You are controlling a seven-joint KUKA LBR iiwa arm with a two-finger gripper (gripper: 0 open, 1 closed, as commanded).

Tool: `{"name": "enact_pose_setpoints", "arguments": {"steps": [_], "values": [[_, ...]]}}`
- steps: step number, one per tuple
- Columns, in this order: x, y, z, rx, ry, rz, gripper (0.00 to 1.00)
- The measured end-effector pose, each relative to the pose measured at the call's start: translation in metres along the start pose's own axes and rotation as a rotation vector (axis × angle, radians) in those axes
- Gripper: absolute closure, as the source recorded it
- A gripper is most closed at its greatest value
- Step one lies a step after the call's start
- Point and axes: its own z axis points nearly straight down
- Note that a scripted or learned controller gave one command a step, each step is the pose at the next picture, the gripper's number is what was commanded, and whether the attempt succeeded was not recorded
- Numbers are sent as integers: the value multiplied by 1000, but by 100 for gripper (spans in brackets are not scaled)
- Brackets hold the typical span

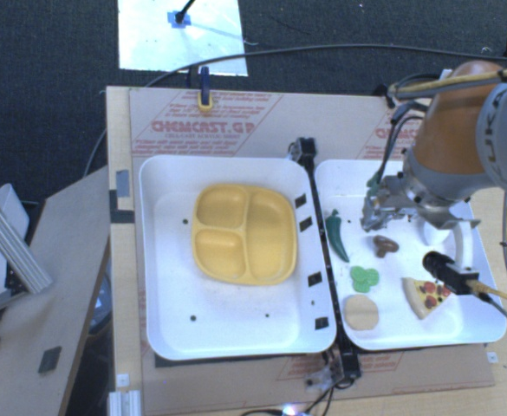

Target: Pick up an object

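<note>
Two white bins side by side on the bench. Nearest the camera, in the right bin (487,319), the loose items — five, counted. One tan round cookie-like disc (361,312) at the near left corner. One pizza slice (426,295) just right of it, point toward the near edge. One green cluster of small rounds (365,277) just behind the disc. One small brown lump (385,246) farther back, near the bin's middle. One dark green chili pepper (336,236) lying along the left wall, close to the divider.

Left bin (162,319): one yellow tray (244,234) with three compartments, set a little behind the bin's centre, nothing visible in it.

Gripper (376,219) sits over the right bin's middle-back, low, just behind the brown lump and right of the pepper. Cannot tell from this angle whether it is spread or pressed together; nothing visibly pinched. A black fitting (444,271) juts from the arm above the pizza slice.

Farthest back — one blue and yellow clamp (204,89) at the bench's rear edge, and one pale sheet (179,22) on the dark floor beyond.
</note>
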Motion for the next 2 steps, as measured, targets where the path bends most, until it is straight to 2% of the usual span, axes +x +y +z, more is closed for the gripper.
{"name": "enact_pose_setpoints", "arguments": {"steps": [2], "values": [[113, 17, 6, -1, 0, 0, 100]]}}
